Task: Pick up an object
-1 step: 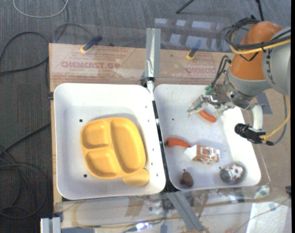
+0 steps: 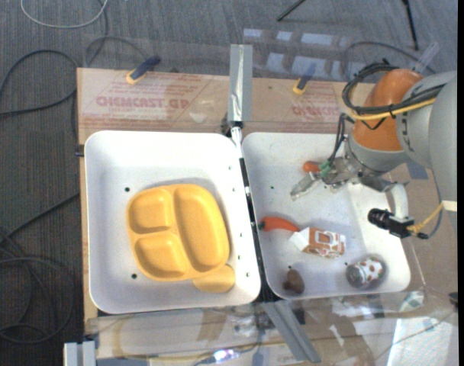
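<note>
My gripper [image 2: 303,180] hangs over the upper middle of the right bin [image 2: 385,280], its fingers spread open and pointing left, nothing between them. A small orange-red piece [image 2: 312,166] lies right by the upper finger. Below the gripper, on the bin floor, lie an orange carrot-shaped toy [image 2: 280,224], a white and orange packet [image 2: 321,242], a small brown lump [image 2: 294,280] and a patterned can [image 2: 364,272] on its side.
The left bin [image 2: 102,166] holds a yellow divided plate [image 2: 177,231] with a yellow piece [image 2: 214,281] tucked under its lower right corner. A raised divider [image 2: 247,204] separates the bins. A black cable plug [image 2: 388,220] sticks out of the arm over the right bin's right side.
</note>
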`<state>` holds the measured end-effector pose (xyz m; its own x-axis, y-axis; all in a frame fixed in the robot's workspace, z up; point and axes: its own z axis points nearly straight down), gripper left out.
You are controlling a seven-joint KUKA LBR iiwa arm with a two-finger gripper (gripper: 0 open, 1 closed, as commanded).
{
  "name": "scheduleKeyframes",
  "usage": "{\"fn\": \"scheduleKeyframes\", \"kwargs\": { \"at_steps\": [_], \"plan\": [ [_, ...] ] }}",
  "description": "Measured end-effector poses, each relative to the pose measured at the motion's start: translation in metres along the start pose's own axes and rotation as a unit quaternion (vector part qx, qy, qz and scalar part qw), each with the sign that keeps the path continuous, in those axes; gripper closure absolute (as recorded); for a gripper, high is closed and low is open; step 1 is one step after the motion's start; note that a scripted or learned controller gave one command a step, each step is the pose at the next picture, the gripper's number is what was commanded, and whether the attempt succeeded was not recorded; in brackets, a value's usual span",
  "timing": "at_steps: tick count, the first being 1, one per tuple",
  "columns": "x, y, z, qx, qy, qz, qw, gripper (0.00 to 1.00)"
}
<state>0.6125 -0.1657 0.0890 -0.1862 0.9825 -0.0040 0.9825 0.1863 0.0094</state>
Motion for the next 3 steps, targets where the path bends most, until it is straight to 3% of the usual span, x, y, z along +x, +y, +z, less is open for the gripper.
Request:
{"fn": "scheduleKeyframes", "kwargs": {
  "at_steps": [1, 2, 3],
  "plan": [
    [-0.017, 0.052, 0.003, 0.011, 0.004, -0.046, 0.9989, 0.00],
    [-0.018, 0.054, -0.009, 0.007, 0.001, -0.047, 0.9989, 1.00],
    [-0.013, 0.056, -0.094, 0.005, 0.001, 0.050, 0.9987, 1.00]
  ]
}}
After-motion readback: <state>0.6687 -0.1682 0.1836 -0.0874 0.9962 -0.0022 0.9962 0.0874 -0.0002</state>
